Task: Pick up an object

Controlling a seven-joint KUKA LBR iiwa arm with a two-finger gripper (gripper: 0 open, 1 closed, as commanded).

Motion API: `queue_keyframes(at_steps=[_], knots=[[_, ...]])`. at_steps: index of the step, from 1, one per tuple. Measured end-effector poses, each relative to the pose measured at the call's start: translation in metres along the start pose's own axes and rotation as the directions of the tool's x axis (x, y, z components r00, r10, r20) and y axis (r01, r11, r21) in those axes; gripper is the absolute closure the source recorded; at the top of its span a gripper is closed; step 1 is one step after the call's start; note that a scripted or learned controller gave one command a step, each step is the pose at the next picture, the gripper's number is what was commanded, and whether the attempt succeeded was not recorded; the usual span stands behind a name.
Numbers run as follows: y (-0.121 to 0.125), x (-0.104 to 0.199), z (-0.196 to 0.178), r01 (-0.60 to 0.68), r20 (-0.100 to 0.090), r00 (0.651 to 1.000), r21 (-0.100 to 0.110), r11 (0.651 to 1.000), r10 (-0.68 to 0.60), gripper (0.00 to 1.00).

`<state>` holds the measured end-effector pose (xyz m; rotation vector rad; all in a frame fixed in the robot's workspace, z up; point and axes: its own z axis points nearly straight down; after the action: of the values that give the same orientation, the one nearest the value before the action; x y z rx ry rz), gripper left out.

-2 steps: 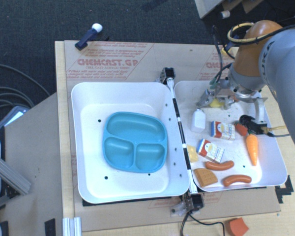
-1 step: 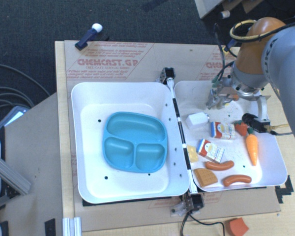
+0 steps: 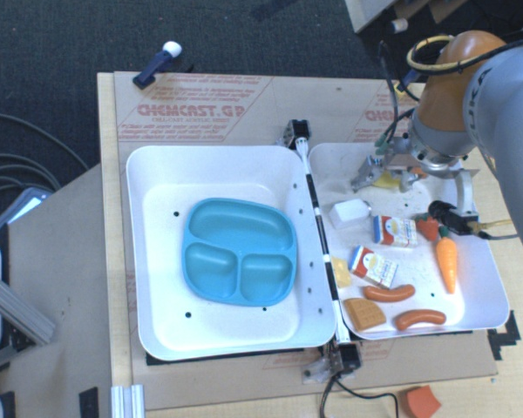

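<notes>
My gripper (image 3: 385, 169) hangs low over the far end of the right bin (image 3: 488, 307), below the grey wrist and orange band. A small yellowish thing lies right under it, too hidden to name. Just in front of the gripper rests a white block (image 3: 350, 210). To the right of that block lies a small red and white carton (image 3: 393, 230). Toward the near side are a second carton (image 3: 374, 266), an orange carrot (image 3: 447, 264), two sausages (image 3: 389, 293) (image 3: 420, 320), a tan cracker (image 3: 363, 313) and a yellow slice (image 3: 341, 273).
The left bin (image 3: 148, 233) holds a blue divided plate (image 3: 240, 251). A black clip (image 3: 297, 131) sits where the bins meet. A blue and white marker (image 3: 157, 64) lies on the bench's far left corner, an orange block (image 3: 421, 401) at the near edge.
</notes>
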<state>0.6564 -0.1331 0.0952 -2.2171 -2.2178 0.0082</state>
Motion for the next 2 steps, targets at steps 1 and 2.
queue_keyframes(at_steps=[1, 2], knots=[[-0.027, -0.015, 0.011, -0.001, 0.000, 1.000, -0.005, 1.000, 0.001, 0.00], [-0.070, -0.013, 0.011, -0.001, 0.000, 1.000, -0.006, 1.000, 0.001, 0.00]])
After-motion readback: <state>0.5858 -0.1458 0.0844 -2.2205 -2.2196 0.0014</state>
